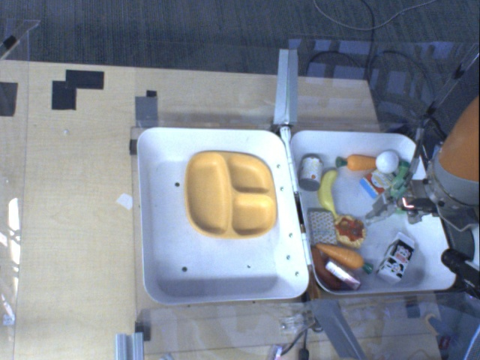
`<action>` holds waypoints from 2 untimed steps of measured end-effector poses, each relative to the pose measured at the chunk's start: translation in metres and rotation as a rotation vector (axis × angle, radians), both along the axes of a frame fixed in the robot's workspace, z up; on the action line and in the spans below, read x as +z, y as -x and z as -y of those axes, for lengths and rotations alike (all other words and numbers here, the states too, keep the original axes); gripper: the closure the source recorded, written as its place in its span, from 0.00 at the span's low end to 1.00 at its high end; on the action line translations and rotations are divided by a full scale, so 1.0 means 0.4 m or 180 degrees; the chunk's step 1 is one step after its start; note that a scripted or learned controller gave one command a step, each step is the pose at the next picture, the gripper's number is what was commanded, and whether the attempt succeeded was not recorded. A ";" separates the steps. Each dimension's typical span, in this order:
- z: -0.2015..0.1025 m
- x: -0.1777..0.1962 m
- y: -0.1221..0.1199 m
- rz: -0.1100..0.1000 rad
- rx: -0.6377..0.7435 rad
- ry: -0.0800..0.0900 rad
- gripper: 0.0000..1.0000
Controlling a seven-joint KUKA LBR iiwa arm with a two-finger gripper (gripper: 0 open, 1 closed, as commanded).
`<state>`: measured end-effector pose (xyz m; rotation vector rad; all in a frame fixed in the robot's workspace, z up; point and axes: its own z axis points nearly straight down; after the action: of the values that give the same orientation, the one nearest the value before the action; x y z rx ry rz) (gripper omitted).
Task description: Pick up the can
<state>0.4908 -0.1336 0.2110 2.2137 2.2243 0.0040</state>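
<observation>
Gripper (384,205) first, folks: we see it hanging over the middle of the right bin (431,276), its fingers pointing toward the view's left, and whether they are parted or pressed together we cannot tell at this size. Nothing shows between them.

Now the can (310,170). It sits in the far left corner of that same bin, hard by the wall that divides the two bins, just beside the banana (328,191). We read it as standing more or less upright with its pale top facing us, though a slight tilt is possible.

So the can lies up and to the left of the gripper in this view, apart from it, with the banana between them. We judge the coming move must carry the arm across the bin toward that corner, and the near wall and the banana leave little room.
</observation>
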 end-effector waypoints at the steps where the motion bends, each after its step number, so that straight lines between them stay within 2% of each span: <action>1: -0.128 -0.240 -0.086 0.0003 -0.0234 -0.0004 0.00; 2: 0.018 -0.246 -0.142 0.0004 -0.0301 -0.0001 0.00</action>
<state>0.5475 -0.1407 0.1127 2.3160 2.1166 0.0056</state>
